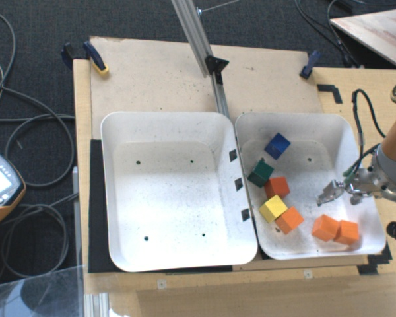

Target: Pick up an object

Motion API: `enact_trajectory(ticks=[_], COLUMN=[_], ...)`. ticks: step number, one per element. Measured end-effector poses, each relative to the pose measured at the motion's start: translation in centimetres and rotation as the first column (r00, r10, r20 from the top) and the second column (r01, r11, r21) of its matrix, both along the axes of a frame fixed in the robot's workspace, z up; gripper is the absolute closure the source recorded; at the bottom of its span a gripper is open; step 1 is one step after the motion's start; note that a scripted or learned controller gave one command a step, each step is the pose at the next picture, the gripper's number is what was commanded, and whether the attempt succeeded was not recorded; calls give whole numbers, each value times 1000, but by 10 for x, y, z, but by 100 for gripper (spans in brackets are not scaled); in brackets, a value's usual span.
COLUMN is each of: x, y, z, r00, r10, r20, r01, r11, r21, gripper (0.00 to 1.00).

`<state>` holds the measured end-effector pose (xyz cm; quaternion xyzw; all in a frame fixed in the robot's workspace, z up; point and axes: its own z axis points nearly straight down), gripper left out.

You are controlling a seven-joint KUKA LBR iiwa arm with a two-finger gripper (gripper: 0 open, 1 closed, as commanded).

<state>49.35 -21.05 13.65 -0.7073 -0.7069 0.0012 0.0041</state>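
While the hand (331,193) hovers at the right bin's (346,127) right edge, I cannot tell its opening. Two orange blocks (335,230) sit just below it; open floor lies toward the frame's upper right.

Two white bins side by side on the table: left bin (119,197), right bin (346,134). Seven blocks, all in the right bin: one blue block (277,145), one green block (261,174), one yellow block (274,208), and four orange blocks (276,187) (289,220) (325,228) (348,232). Two blue clamps at the table's far edge: left clamp (96,57), right clamp (309,64).
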Motion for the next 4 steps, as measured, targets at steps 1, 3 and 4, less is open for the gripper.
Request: enact_trajectory(ticks=[1,3,4], x=[-1,2,-2], y=[1,-4,-5], z=[-40,18,81], r00=[1000,1000,1000], r10=[0,1,2], r20=[2,13,16], r01=[0,-1,-2], r11=[1000,1000,1000], r21=[-1,-7,-8], gripper=[0,100,100])
